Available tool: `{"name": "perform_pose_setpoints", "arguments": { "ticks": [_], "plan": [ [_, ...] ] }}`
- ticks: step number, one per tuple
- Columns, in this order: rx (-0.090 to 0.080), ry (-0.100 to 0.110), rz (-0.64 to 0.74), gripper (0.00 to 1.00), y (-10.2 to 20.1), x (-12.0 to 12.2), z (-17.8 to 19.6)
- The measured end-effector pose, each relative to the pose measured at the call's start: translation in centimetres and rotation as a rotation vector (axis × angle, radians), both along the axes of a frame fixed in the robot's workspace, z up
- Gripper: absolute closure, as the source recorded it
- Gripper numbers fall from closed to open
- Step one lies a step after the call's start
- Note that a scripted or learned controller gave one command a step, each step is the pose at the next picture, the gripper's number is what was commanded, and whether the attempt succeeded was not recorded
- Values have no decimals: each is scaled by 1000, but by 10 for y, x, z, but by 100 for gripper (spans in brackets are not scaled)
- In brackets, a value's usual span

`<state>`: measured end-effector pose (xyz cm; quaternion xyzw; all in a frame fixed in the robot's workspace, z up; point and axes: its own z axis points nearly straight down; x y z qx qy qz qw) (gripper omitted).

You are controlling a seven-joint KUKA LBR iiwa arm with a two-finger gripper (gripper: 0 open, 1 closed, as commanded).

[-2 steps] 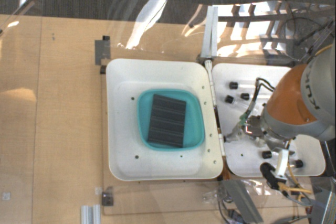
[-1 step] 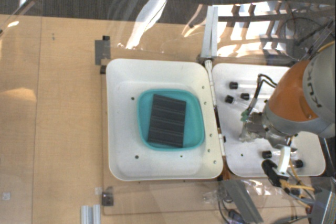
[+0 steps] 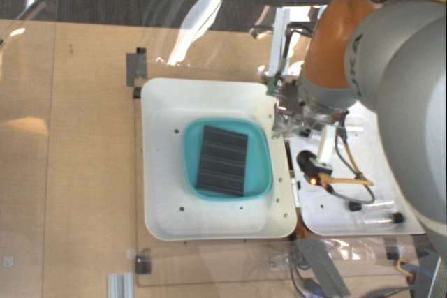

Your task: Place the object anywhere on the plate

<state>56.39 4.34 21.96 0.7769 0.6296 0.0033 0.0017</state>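
Camera view puts the dark ribbed block (image 3: pixel 223 160) flat in the middle of the teal plate (image 3: pixel 260 157), inside the left bin (image 3: pixel 160 150) on the counter (image 3: pixel 70 150), and fully within the plate's rim. My pincer (image 3: pixel 285 123) sits to the plate's right, about over the wall between the left bin and the right bin (image 3: pixel 349 216), apart from the block. The wrist hides it, so I cannot tell whether it is released or clenched. I judge the placing step done, as the block lies free on the plate. For the next move I would raise the arm and take it rightward, staying off the plate so nothing nudges the block.
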Motion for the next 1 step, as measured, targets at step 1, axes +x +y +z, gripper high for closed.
{"name": "perform_pose_setpoints", "arguments": {
  "ticks": [1],
  "plan": [
    [-1, 1, -1, 0, -1, 0, 0]
  ]
}}
